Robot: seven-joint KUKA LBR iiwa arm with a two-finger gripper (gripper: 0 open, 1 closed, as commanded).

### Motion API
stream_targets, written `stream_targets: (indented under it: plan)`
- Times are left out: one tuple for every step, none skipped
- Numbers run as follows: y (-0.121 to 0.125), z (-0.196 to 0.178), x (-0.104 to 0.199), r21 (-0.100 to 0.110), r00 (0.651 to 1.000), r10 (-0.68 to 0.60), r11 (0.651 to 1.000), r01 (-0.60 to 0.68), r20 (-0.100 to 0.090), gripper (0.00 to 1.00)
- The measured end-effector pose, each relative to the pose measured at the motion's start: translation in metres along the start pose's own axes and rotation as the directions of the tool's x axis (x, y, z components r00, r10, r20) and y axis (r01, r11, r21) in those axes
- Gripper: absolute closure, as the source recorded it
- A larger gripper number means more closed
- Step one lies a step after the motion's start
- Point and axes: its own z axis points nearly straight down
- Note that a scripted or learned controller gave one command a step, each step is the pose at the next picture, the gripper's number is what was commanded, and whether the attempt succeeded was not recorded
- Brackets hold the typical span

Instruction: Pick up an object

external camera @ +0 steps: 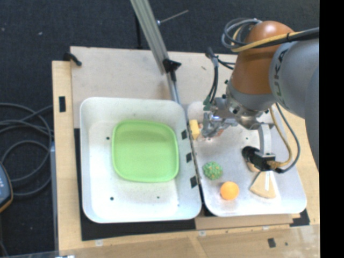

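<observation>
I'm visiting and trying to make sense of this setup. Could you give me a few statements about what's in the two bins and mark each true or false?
1. The square light-green plastic plate lies in the left white bin. True.
2. The small orange ball sits on the green plate. False: it lies in the right white bin.
3. The bumpy green ball lies beside the orange ball in the right bin. True.
4. The pale tan wedge-shaped piece is in the left bin. False: it lies in the right bin, near the orange ball.
5. The gripper hangs over the green plate. False: it is above the right bin's far left corner.
</observation>
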Motion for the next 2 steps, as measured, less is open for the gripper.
stream_targets:
  plan:
    - [0.017, -0.008, 0.049, -0.002, 1.0, -0.001, 1.0, 0.001, -0.001, 1.0]
    - [0.031, 0.011, 0.097, 0.0, 1.0, 0.0, 1.0, 0.0, 0.0, 1.0]
